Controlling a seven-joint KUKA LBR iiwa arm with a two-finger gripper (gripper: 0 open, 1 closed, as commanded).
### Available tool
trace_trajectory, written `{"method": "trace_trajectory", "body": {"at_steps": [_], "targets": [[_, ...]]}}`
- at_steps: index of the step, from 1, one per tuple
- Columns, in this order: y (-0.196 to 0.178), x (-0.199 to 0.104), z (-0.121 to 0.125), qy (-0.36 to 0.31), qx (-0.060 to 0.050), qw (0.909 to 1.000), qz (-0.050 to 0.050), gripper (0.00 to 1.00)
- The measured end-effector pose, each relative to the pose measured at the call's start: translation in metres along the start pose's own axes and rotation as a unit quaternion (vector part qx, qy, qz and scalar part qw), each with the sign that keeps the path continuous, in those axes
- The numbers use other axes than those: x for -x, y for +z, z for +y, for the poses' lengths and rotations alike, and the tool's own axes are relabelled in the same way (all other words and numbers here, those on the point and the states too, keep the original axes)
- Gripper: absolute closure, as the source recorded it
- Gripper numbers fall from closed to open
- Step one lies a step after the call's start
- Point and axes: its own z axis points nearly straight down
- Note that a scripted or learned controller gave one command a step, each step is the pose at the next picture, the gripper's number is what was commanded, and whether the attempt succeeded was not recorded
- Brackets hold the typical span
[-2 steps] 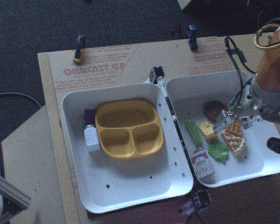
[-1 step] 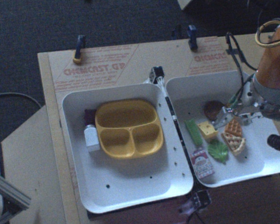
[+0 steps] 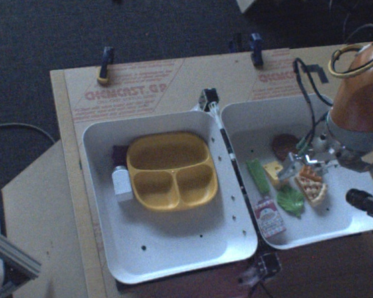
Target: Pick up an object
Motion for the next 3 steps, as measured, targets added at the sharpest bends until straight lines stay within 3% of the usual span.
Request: {"method": "trace_trajectory", "body": {"at_steps": [1,2,3], "targets": [[0.059,-0.003,-0.004,0.0,0.005,1.0,-0.002,0.0],[0.06,0.0,-0.002,0.001,0.007,1.0,-0.004,0.0],[0.046,0.002,0.0,0.002,0.013,0.9999,-0.007,1.0]]}}
